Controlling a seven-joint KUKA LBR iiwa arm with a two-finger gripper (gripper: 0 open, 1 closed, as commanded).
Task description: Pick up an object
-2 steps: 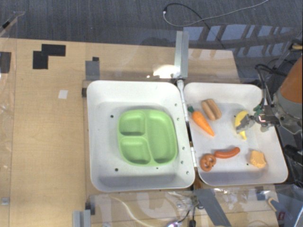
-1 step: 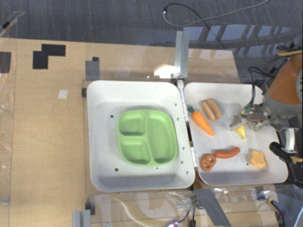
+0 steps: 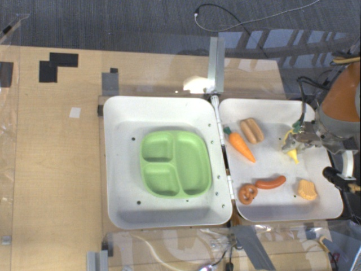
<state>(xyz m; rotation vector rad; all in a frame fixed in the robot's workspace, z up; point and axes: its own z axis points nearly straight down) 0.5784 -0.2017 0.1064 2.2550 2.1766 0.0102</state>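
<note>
A small yellow toy piece [image 3: 294,154] lies on the floor of the right-hand shallow white bin [image 3: 271,109], towards that bin's right side, about halfway between its far and near walls. The two-finger gripper [image 3: 296,139] hangs just above and behind it, with some yellow-green bits showing at its tip. From this slant I cannot tell whether the gripper is parted or closed, nor whether it touches the yellow piece. Nothing can be seen clamped in it. The grey arm with its orange band [image 3: 342,99] comes in over the bin's right wall.

Near the yellow piece, closer to the front right corner, sits a tan wedge-shaped toy chunk [image 3: 307,189]. To its left a reddish-orange toy sausage [image 3: 271,182] lies slightly curved, its left end touching or just beside a round reddish-orange toy with dark spots [image 3: 247,193]. Further back and left, an orange toy carrot with a green top [image 3: 241,145] lies at a slant just beside the bin's left wall, and a toy hot dog in a tan bun [image 3: 251,131] lies just beside it, towards the far wall.

The left-hand shallow white bin [image 3: 113,151] holds a light green plastic plate with three compartments [image 3: 175,164], set roughly in its middle. Both bins rest side by side on the pale wooden bench [image 3: 51,168], with a grey metal post [image 3: 216,61] rising behind the seam between them. Black square markers [image 3: 56,65] sit on the bench's far left, and a black cable [image 3: 225,16] loops across the dark floor beyond
</note>
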